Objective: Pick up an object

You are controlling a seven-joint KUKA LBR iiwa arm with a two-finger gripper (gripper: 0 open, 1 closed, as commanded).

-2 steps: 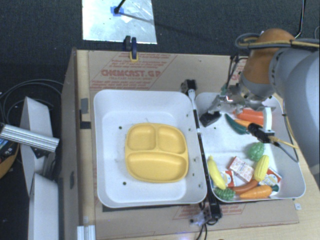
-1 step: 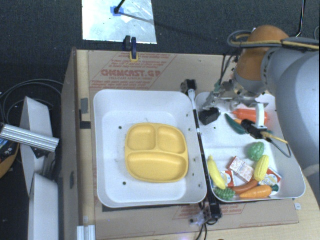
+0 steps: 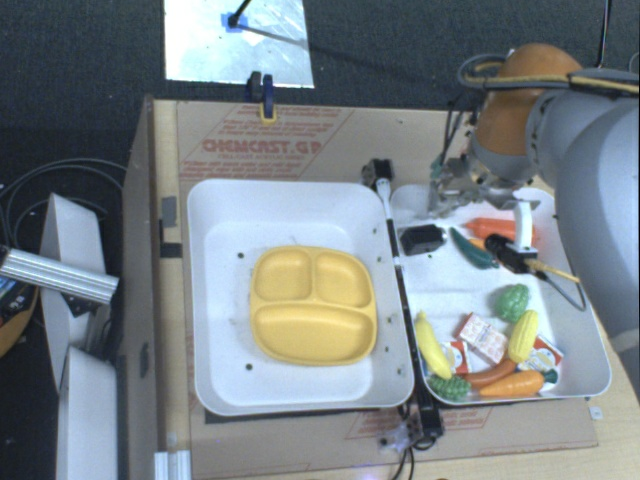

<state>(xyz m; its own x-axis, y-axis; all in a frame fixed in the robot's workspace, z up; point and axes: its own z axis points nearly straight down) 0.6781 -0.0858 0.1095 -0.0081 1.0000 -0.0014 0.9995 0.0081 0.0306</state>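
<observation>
Two shallow white bins stand side by side on a brown surface [image 3: 300, 133] with red print. The left bin [image 3: 222, 218] holds one yellow tray [image 3: 312, 303] with three compartments, lying flat near the middle.

All the things that can be picked are in the right bin [image 3: 452, 290]. At its far end lie a small black block [image 3: 421, 238], a dark green pod [image 3: 472, 250] and an orange carrot [image 3: 488, 227]. The block is close to the wall shared with the left bin, and the pod lies between the block and the carrot. In the near part lie a banana [image 3: 432, 343], a red and white carton [image 3: 483, 338], a corn cob [image 3: 523, 335] and a green broccoli [image 3: 513, 301] just beyond the corn. Along the near wall a second carrot [image 3: 515, 385] lies beside a brown sausage [image 3: 488, 375], and a small leafy green piece [image 3: 447, 388] is at the banana's near end.

The grey arm [image 3: 590, 158] reaches in from the right. The gripper [image 3: 452, 193] is at the far end of the right bin, beyond the black block and just beside the first carrot. Whether it is released or clenched I cannot tell, because the wrist covers it from this angle. I also cannot tell if it touches the floor of the bin.
</observation>
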